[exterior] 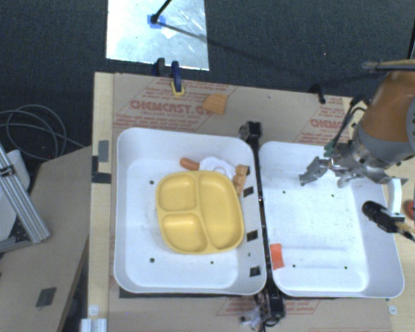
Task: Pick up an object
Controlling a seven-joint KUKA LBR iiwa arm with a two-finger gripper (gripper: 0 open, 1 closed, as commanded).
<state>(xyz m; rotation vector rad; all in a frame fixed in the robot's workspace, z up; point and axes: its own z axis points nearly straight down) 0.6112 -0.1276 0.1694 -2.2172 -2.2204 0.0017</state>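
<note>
Camera view: your gripper hovers spread, nothing held, over the right white bin; approach step, so next drop onto the small orange block at that bin's near-left corner.

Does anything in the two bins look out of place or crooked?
The yellow tray lies tilted in the left bin and covers part of a white item. An orange piece sits alone at the right bin's left edge. Nothing looks spilled or broken.
</note>
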